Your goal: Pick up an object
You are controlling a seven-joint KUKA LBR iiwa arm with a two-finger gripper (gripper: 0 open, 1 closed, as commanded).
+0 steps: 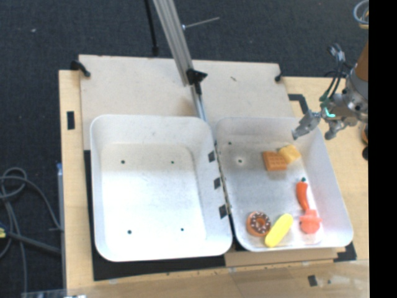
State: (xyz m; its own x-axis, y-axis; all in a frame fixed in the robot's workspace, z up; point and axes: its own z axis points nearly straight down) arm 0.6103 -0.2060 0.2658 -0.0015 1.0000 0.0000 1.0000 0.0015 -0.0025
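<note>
Camera view: of two white bins, the right bin [322,166] holds, largest to smallest, a yellow banana [278,230], orange carrot [306,208], waffle piece [275,161] and donut [258,223]; lower your empty, spread-fingered gripper [319,126] from the upper right squarely over the waffle piece.

Wooden bench [71,166] — a pale board [136,92] and two white bins [105,129] side by side.
</note>
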